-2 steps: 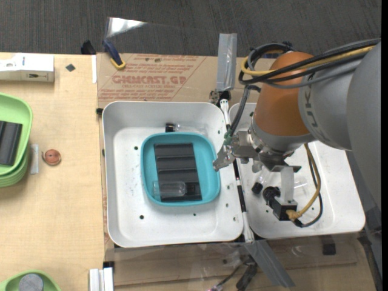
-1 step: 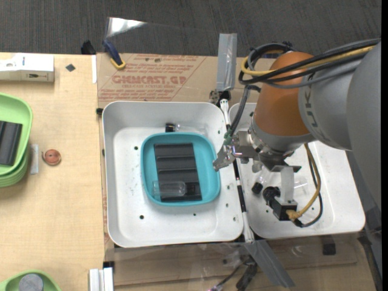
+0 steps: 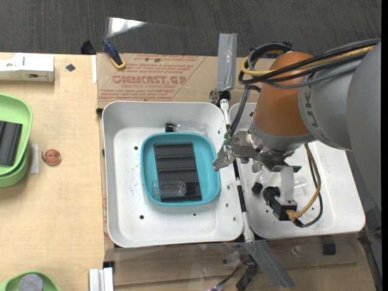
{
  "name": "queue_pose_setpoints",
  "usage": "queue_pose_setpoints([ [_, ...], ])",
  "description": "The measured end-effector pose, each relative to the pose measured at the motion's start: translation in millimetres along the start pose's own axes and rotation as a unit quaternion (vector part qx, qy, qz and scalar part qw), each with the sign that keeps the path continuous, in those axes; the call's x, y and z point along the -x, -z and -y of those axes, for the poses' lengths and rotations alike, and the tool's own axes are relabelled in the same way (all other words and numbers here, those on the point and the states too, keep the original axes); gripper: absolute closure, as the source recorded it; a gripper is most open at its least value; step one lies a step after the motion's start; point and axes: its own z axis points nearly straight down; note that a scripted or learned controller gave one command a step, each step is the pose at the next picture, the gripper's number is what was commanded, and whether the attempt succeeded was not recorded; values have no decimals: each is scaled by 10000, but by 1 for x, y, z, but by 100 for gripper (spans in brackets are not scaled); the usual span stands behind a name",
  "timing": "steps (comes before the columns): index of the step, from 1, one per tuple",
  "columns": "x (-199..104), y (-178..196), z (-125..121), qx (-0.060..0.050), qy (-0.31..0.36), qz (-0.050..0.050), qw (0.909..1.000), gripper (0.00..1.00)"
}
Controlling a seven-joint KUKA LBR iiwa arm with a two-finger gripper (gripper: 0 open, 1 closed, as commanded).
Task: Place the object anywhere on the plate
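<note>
A blue plate (image 3: 147,165) with rounded corners lies in the middle of the left white bin (image 3: 121,187). On it rests a black ridged block (image 3: 176,162), with a small clear object (image 3: 171,190) against its near end. My gripper (image 3: 271,176) hangs over the left part of the right bin (image 3: 339,211), just right of the wall shared by the two bins. The grey wrist and orange band (image 3: 282,111) cover it from above. A small dark piece (image 3: 170,127) lies in the left bin behind the plate.
A cardboard sheet (image 3: 151,77) lies behind the left bin. On the bench at left are a green tray (image 3: 15,141), an orange disc (image 3: 52,157) and a white box (image 3: 27,68). Yellow and black cables (image 3: 306,208) hang below the wrist.
</note>
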Motion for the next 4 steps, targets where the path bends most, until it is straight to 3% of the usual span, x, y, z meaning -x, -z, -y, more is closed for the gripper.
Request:
queue_pose_setpoints([
  [4,0,0,0,0,0,0,10000,0],
])
